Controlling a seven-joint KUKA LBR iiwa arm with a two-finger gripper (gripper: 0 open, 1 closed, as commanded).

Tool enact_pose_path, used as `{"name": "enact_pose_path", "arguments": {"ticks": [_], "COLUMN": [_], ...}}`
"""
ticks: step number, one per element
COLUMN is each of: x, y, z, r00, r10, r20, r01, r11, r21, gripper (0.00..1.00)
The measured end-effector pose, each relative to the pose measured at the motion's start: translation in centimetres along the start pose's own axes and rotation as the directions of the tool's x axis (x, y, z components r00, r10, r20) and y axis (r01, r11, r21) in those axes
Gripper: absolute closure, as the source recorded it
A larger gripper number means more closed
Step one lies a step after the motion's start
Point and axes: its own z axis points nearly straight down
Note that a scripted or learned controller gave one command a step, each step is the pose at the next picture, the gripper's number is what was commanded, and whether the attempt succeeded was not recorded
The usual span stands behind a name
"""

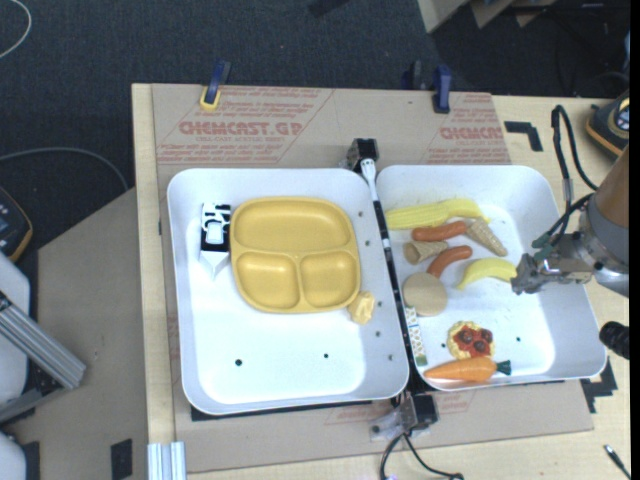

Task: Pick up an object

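Right white bin: two red sausages, one corn cob, one yellow banana, one tan cone, one beige disc, one small pizza, one orange carrot. Left white bin: one yellow divided plate, one black-and-white card, one yellow scrap. Pincer at right bin's right edge, just beside banana; opening and grip: cannot tell.
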Motion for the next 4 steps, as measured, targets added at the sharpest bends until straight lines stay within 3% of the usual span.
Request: {"name": "enact_pose_path", "arguments": {"ticks": [1, 3, 4], "x": [0.0, 5.6, 7.5], "y": [0.1, 8.8, 10.4], "z": [-2.1, -3.1, -1.6], "r00": [1.0, 1.0, 1.0], "r10": [-0.001, -0.005, -0.002], "r20": [-0.001, -0.003, -0.002], "r01": [0.001, 0.005, 0.002], "r11": [1.0, 1.0, 1.0], "r21": [0.002, 0.001, 0.004], "gripper": [1.0, 1.0, 1.0]}}
